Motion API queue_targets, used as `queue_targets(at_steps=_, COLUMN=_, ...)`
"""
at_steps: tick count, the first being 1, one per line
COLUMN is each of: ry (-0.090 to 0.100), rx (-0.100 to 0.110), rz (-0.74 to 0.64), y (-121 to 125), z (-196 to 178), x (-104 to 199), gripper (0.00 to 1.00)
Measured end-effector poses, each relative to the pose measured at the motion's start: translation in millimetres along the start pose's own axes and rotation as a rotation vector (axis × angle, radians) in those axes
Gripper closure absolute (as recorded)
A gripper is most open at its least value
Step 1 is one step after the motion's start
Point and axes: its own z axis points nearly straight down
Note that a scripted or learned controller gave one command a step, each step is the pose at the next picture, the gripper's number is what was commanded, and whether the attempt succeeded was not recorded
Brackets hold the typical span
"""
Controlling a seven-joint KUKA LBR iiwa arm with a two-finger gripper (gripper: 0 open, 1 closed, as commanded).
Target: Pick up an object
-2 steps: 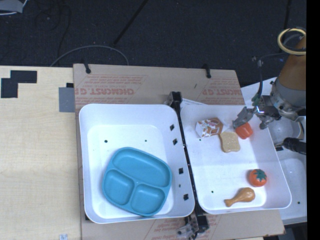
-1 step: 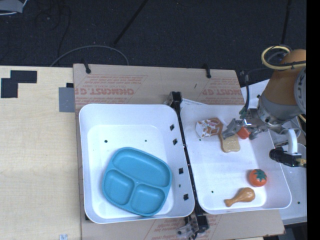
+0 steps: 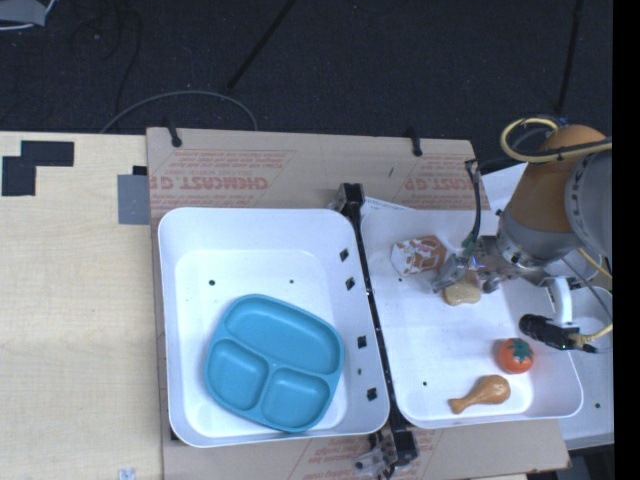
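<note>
My gripper (image 3: 468, 271) reaches into the right bin (image 3: 440, 368) from the right and hangs low over its upper middle. Directly under it lies a small tan, rounded piece (image 3: 462, 294), touching or nearly touching the gripper's tip. Just to the left sits a crumpled white and red-brown packet (image 3: 420, 255). A red toy tomato (image 3: 515, 355) with a green stalk rests near the bin's right wall. In the bin's lower right corner lies a tan toy drumstick (image 3: 482, 394). The arm's grey body and orange band (image 3: 560, 183) cover the bin's upper right corner.
The left bin (image 3: 200, 238) holds a blue divided plate (image 3: 273, 362) in its lower half. A black ridge (image 3: 365, 308) separates the two bins. Cables and a black fitting (image 3: 548, 330) hang off the arm above the tomato. Cardboard lines the bench behind the bins.
</note>
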Motion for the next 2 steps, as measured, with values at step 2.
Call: queue_targets(at_steps=2, ry=-0.002, rx=-0.008, rz=-0.003, y=9.1, z=-71.3, x=-2.0, gripper=1.0)
